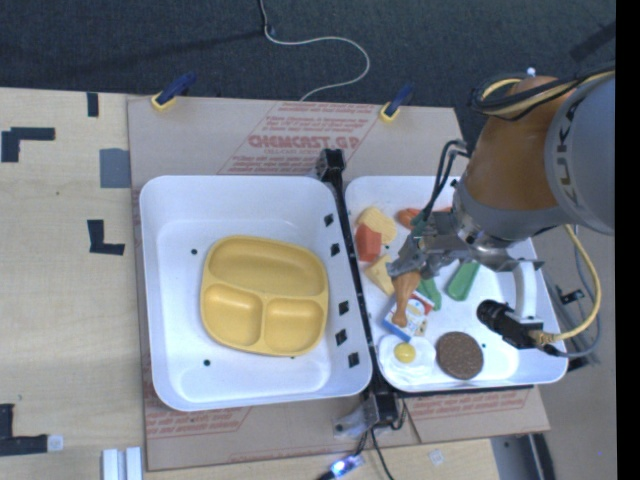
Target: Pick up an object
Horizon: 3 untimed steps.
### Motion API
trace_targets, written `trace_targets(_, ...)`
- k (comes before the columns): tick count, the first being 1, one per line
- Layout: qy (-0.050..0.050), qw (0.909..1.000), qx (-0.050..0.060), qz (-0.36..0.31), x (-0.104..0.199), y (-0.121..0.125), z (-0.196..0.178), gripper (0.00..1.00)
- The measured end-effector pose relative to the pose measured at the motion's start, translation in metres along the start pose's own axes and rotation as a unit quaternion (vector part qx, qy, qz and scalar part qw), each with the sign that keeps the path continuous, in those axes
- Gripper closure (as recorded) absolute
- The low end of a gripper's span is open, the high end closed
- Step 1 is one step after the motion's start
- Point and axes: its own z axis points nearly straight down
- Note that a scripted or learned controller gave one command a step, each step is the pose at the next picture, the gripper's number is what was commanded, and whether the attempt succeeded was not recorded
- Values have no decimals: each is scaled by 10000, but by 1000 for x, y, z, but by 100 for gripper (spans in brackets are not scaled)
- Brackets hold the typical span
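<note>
My gripper [421, 257] hangs low in the right bin [545, 370], among toy foods. Just below it lies a tan drumstick [404, 294], and a green cylinder [460, 279] sits at its right. To its left lie a yellow cheese wedge [375, 218], a red-orange piece [368, 240] and another yellow piece [381, 275]. An orange piece [408, 214] peeks out beside the wrist. A fried egg [404, 353] and a brown round cookie [460, 355] rest near the front wall. The wrist hides the bin's far right part.
The left bin [165, 268] holds a yellow divided plate [265, 294]. A black divider [345, 258] runs between the bins. A small printed card [419, 316] and a small green piece [430, 294] lie by the drumstick.
</note>
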Motion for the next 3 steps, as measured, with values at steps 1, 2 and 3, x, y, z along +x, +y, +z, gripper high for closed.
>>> trace_targets(1, 2, 10000, 7, 2, -10, -9, -1, 100)
trace_targets(2, 2, 10000, 2, -8, 9, -12, -7, 100)
trace_targets(3, 2, 10000, -2, 1, -2, -7, -11, 100)
